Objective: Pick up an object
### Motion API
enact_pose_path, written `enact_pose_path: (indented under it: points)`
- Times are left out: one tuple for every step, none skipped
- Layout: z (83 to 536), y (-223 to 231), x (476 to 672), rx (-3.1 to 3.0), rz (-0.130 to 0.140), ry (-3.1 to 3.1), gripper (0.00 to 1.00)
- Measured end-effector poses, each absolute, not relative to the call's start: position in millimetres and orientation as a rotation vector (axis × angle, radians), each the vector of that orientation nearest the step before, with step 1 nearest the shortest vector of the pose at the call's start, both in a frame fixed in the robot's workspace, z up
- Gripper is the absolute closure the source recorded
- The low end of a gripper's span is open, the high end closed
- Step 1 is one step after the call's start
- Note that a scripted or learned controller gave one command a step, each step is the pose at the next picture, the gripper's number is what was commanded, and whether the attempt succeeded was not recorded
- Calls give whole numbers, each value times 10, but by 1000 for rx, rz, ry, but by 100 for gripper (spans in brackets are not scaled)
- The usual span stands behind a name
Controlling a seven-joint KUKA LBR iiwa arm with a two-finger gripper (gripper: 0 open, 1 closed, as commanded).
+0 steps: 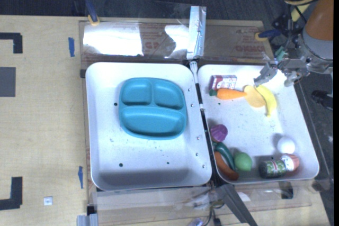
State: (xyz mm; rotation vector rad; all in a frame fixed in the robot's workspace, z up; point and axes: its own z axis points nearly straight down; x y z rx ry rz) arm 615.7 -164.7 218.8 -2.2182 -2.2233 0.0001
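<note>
The right bin [302,129] holds several small items. An orange carrot [231,94] lies by a purple-and-white box [223,82] at its far side, with a yellow banana [263,98] just right of them. My gripper [277,77] hangs over the bin's far right corner, above and slightly right of the banana. Its fingers [262,77] are spread open with nothing between them.
Near the front of the right bin lie a purple piece [218,132], a red-and-green vegetable [223,159], a green ball [243,161], a white egg [286,145] and a lying bottle [279,165]. The left bin [106,156] carries a blue divided plate [153,107].
</note>
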Motion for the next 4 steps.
enact_pose_path:
  points:
    - [2191, -1476, 6141, -2170, 1, -2270, 0]
    - [1185, -2131, 5931, -2178, 2, -2253, 0]
    - [893, -2076, 6149, -2283, -29, -2147, 0]
    - [1007, -2133, 6148, -2295, -19, -2154, 100]
